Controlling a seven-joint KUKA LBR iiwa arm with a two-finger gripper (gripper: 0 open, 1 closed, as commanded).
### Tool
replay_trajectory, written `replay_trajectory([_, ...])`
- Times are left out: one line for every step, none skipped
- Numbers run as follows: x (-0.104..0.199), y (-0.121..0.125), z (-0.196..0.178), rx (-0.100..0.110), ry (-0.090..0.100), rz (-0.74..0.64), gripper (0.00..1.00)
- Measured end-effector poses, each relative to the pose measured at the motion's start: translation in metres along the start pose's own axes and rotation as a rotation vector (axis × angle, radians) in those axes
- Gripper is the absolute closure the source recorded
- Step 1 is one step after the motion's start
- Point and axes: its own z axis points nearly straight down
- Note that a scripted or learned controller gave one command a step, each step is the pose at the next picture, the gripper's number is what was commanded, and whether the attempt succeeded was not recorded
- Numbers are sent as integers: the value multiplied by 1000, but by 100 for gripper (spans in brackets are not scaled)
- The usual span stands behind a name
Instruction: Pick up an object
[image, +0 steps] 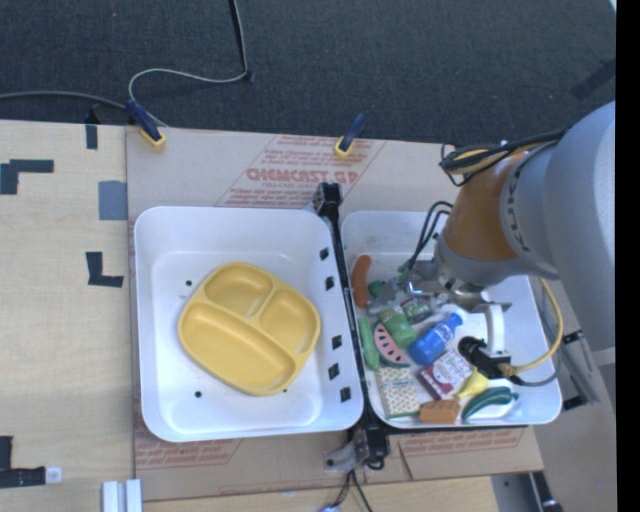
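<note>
My gripper (415, 292) reaches down into the right bin (545, 395), over a heap of small toys. Below it lie a blue bottle (435, 340), a green piece (395, 328) and a watermelon slice (388, 348). An orange sausage-shaped toy (360, 280) lies by the bin's left wall. Nothing shows between the fingers from here. The grey arm with its orange band (480, 215) hides the bin's upper right part.
The left bin (160, 240) holds a yellow divided plate (250, 327). More toys sit at the right bin's front: a red packet (445, 375), a patterned card (398, 392), a green and yellow item (490, 398). Two yellow clamps (148, 125) (350, 140) sit at the cardboard's far edge.
</note>
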Motion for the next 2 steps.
replay_trajectory([0,0,-10,0,1,0,100])
replay_trajectory([34,-84,-98,7,4,-1,100])
